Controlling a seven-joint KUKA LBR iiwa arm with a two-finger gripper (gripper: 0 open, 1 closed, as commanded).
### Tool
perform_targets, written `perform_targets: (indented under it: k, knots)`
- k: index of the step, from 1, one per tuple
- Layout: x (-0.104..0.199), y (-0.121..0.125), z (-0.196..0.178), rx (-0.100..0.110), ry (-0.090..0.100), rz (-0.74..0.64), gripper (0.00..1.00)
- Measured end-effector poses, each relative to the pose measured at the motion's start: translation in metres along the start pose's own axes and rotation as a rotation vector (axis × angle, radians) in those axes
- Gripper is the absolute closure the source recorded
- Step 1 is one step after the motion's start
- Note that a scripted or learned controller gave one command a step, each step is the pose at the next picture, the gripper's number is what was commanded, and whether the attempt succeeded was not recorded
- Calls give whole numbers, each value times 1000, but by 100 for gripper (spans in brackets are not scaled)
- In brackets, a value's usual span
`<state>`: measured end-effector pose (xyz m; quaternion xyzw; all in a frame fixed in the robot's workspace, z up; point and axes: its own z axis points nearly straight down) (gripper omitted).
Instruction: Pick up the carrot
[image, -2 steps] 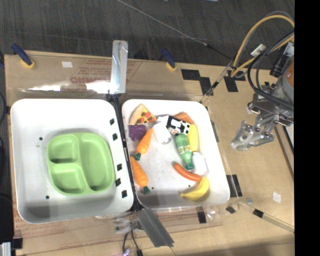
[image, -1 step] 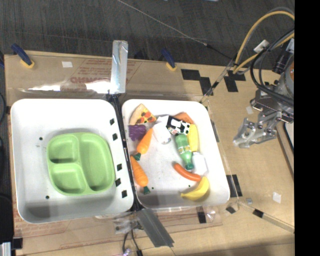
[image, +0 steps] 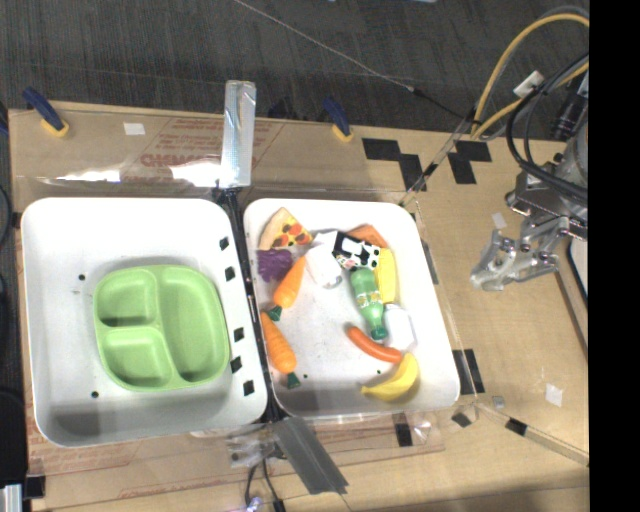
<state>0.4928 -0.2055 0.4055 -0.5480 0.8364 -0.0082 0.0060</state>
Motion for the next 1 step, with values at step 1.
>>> perform_targets:
  k: [1]
  knots:
    - [-1,-1,-11,4,0,-3,100]
